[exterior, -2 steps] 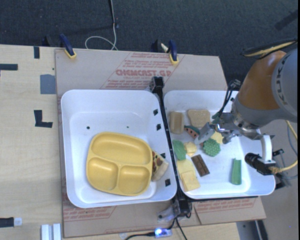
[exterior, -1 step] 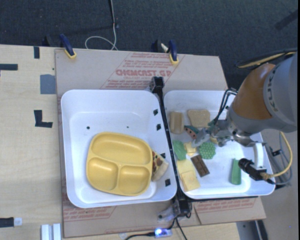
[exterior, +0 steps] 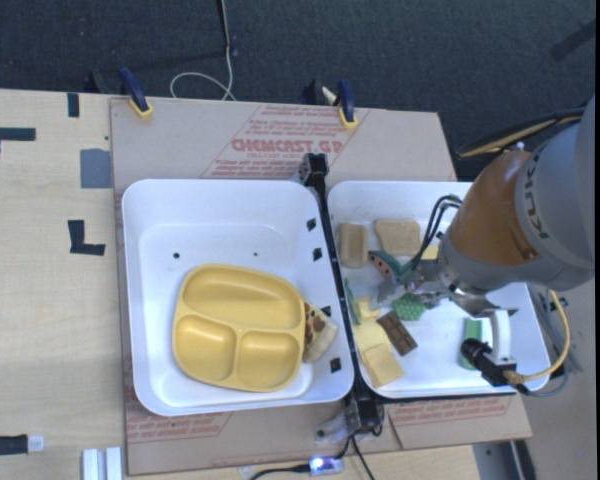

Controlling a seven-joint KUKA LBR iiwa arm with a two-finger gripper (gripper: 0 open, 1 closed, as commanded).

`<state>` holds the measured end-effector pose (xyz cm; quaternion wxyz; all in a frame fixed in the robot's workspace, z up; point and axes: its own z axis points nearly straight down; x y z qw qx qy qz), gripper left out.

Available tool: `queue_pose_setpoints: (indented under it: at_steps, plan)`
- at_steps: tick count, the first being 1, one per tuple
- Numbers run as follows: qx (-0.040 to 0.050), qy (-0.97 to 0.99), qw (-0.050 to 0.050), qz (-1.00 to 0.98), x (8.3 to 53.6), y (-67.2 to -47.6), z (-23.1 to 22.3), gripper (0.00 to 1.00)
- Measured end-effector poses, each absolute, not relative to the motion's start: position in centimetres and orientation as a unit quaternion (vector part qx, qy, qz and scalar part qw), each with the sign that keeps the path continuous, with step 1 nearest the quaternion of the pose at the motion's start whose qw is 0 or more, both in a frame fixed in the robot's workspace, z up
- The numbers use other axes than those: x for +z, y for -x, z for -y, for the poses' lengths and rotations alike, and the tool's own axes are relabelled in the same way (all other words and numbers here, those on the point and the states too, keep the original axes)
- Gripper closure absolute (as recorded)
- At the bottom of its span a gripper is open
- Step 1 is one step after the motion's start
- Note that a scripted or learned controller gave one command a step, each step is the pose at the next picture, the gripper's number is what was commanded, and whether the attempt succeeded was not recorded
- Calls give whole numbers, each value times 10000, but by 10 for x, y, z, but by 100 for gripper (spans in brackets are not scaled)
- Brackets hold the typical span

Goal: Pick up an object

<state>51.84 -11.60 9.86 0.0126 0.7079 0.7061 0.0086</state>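
The gripper [exterior: 400, 293] hangs low in the right bin [exterior: 435, 383], over a small green toy [exterior: 411, 307], and I cannot tell if it is gripping anything. A brown bar [exterior: 396, 333] lies just below it, pointing slantwise toward the bin's near edge. Other small things lie to its left, so the next move is likely straight down.

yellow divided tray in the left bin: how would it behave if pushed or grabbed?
The yellow divided tray looks like rigid molded plastic, so probably stiff and light. It lies flat and wide, so likely slides rather than tips. Its smooth, broad rim may be slippery and awkward for a two-finger pinch.
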Motion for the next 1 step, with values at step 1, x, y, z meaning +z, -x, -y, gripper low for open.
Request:
queue_pose_setpoints:
  at_steps: [1]
  plan:
    - [97,-7072,117,-7069,95,-495,116,0]
